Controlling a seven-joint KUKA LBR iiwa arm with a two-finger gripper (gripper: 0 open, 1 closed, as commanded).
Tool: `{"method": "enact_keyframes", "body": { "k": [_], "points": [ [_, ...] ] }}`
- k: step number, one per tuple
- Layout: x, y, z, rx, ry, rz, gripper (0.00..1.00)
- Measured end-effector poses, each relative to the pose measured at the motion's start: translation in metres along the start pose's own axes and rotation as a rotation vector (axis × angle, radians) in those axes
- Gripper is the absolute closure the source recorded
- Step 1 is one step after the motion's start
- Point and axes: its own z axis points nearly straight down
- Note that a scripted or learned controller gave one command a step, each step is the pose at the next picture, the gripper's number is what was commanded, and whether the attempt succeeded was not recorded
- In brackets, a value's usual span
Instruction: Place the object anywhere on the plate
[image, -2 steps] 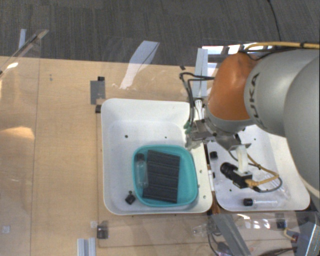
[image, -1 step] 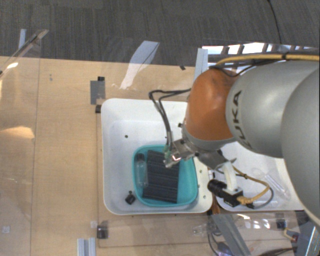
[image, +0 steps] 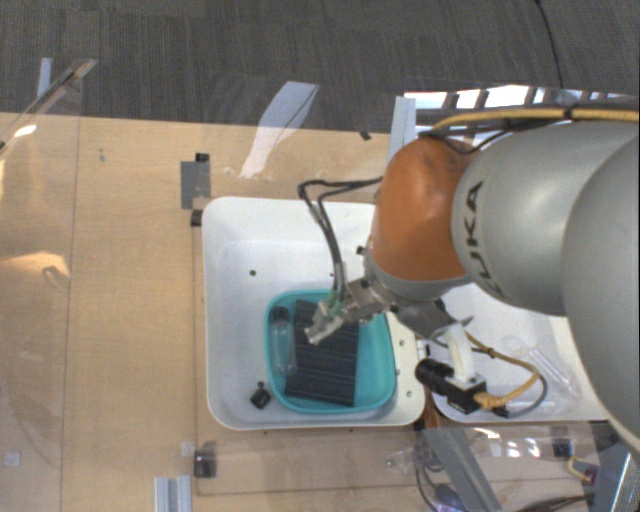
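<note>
I see the jaws (image: 327, 322) low over the teal plate (image: 378, 375) in the left bin (image: 225, 300); can't tell their opening. A dark ribbed block (image: 328, 368) lies just below them on the plate, a clear bottle (image: 281, 338) left. A small black piece (image: 260, 397) sits off-plate, lower left.

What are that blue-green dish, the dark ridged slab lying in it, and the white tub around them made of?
The teal plate looks like smooth moulded plastic, with an even colour and a soft sheen. The dark slab looks matte and ribbed, perhaps rubber or plastic; the view leaves that open. The white bin seems glossy plastic with rounded moulded corners.
</note>
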Motion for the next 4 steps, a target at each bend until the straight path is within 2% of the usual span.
{"method": "enact_keyframes", "body": {
  "k": [1,2,3,4],
  "points": [
    [-0.030,0.031,-0.031,-0.003,-0.002,0.017,0.00],
    [-0.029,0.034,-0.042,-0.009,-0.003,0.011,1.00],
    [0.036,0.043,0.010,0.001,0.001,-0.239,1.00],
    [0.030,0.123,0.021,-0.002,0.000,-0.299,1.00]
  ]
}}
